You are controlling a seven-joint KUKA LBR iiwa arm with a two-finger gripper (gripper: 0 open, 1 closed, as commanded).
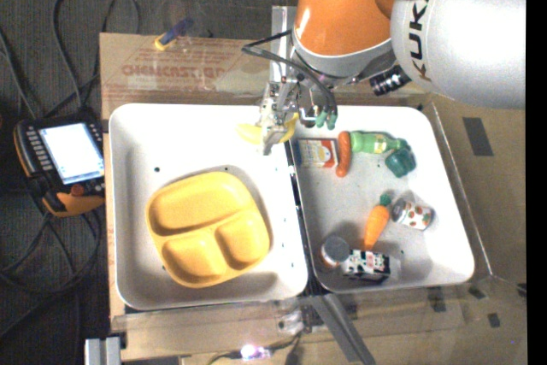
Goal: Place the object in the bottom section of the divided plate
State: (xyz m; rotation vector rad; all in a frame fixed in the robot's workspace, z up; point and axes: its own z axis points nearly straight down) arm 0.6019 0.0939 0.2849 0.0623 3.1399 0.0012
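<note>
The tool (278, 117) hangs over the far edge of the left bin (128, 184), beside the divider between the bins. A small yellow object (254, 132) sits pinched between its fingers (partly hidden by them). The yellow divided plate (208, 226) lies in the left bin, nearer the camera and well apart from the object. A carrot (376, 224) lies in the right bin (444, 209).

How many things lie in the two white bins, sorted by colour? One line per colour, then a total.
Yellow: 2, the divided plate and a small yellow object at the gripper
Orange: 2, carrot and orange stick
Green: 1, bottle
Mixed or other colours: 4
Total: 9
</note>
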